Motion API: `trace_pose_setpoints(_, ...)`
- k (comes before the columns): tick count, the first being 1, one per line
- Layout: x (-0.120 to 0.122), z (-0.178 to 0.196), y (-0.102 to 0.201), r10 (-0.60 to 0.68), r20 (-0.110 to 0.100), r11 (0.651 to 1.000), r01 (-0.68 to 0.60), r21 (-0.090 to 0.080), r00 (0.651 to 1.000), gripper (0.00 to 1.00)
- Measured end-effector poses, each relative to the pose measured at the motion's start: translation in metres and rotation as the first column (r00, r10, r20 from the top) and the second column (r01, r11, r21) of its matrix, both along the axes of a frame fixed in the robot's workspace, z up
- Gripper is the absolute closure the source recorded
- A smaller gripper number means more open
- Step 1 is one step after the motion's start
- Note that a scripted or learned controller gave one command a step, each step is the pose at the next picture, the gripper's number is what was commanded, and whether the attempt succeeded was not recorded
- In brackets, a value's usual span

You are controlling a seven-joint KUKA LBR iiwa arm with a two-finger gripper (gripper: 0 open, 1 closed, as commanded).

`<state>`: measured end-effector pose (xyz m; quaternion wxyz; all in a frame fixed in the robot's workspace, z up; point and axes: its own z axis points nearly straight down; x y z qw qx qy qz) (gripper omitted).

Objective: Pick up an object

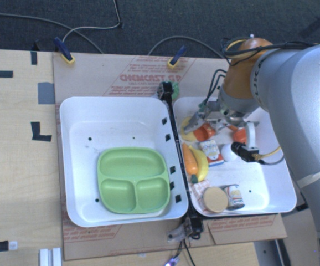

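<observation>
Over right bin (282, 204), tool (204, 123) low among cluttered toy food (196, 162), grip hidden

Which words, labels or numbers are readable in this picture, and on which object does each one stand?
"CHEMCAST" is my best reading, in red print on the cardboard sheet under the bins; the smaller red lines below it are too blurred to read.
Small carton in the right bin: it has a printed label, too small to read.
Can lying near the bin's front: its label is too blurred to read.
</observation>
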<state>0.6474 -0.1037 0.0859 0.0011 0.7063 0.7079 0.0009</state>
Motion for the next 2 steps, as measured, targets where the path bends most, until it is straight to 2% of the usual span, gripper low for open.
trace_pose_setpoints(1,0.0005,0.0003,-0.0194,0.0,0.0,1.0,0.0,-0.001,1.0,0.0)
trace_pose_setpoints(2,0.0048,0.0002,-0.0168,-0.001,0.0,1.0,0.001,-0.001,1.0,0.0)
